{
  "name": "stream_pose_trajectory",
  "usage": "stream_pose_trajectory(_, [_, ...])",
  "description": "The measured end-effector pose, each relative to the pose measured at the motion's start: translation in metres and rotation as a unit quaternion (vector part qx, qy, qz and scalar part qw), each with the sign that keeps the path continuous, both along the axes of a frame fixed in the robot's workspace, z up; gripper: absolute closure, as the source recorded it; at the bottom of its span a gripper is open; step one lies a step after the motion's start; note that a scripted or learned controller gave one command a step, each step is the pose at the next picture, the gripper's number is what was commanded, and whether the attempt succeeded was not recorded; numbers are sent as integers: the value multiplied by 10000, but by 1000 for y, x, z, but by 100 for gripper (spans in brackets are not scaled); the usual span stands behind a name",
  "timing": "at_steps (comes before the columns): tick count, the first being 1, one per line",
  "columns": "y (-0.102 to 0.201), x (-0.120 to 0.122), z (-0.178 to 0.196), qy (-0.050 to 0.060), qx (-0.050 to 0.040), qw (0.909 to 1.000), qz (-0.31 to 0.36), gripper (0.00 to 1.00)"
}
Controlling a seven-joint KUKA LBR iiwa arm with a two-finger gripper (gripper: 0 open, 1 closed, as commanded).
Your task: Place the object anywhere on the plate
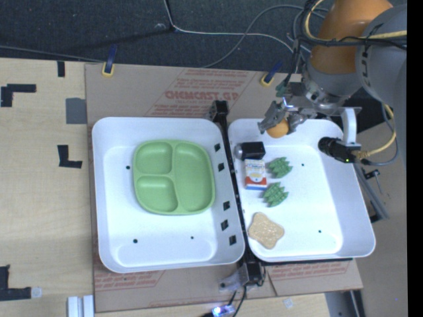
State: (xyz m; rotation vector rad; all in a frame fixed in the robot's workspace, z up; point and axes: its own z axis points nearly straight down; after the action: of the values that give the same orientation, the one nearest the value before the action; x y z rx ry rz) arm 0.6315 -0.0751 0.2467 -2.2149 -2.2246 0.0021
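Two bins (112, 177), white plastic, smooth with a faint sheen. Plate (174, 177), pale green plastic, matt, three compartments, in the left bin. Under the bins, a brown cardboard sheet (192, 91), matt, with red print. Bench (39, 197) at 9 o'clock, pale wood-look surface, dull. Backing at 12 o'clock, dark cloth or carpet (79, 12), rough weave. Arm shell (390, 51), grey, smooth; its band (347, 25), glossy orange. Toast-like slab (266, 230) at 5 o'clock, tan, grainy.

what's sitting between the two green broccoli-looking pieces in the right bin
In the camera view, nothing lies directly between the upper green piece and the lower one, just bare bin floor; the small red-and-white box sits beside that gap.
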Motion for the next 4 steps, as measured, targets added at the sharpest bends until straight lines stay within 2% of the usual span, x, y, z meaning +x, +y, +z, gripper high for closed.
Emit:
stream_pose_trajectory(3, [125, -71, -35, 12, -4, 10000, -4, 100])
stream_pose_trajectory(4, [170, -93, -17, -3, 3, 10000, 9, 100])
